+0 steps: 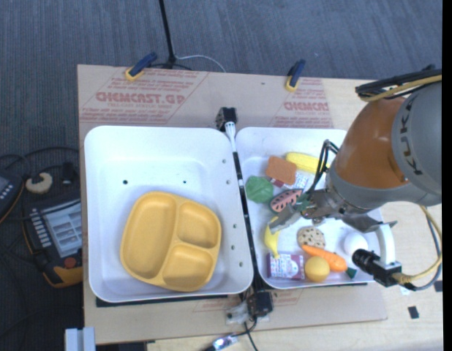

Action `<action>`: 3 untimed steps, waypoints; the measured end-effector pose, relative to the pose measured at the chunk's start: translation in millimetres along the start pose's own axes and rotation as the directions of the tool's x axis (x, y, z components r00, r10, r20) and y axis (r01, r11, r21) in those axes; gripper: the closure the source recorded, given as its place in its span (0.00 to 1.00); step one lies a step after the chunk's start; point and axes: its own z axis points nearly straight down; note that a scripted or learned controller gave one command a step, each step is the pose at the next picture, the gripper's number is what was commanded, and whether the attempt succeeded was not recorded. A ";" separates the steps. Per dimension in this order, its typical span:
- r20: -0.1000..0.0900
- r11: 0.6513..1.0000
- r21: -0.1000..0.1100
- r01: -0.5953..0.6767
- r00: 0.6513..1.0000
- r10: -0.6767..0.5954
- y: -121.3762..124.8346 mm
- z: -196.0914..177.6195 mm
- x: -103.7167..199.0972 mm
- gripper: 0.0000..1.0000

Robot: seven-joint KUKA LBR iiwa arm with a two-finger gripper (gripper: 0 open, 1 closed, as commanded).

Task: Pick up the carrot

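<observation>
The carrot is orange with a green tip and lies slanted near the front of the right bin. It sits between a cookie and a yellow lemon. My gripper hangs low over the middle of the right bin, pointing left. It is above and to the left of the carrot, close to a pink seeded slice. The grey and orange wrist hides the bin's right part.
The right bin also holds a corn cob, an orange block, a green leafy piece, a banana and a pink packet. A yellow compartment plate lies in the left bin.
</observation>
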 end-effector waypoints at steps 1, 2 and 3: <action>0.004 0.998 -0.019 0.054 0.999 -0.054 0.4 88.6 -44.6 0.00; 0.014 0.961 -0.021 0.274 0.962 -0.274 -4.4 90.0 -93.5 0.00; 0.029 0.962 -0.032 0.271 0.962 -0.270 -0.9 78.2 -95.9 1.00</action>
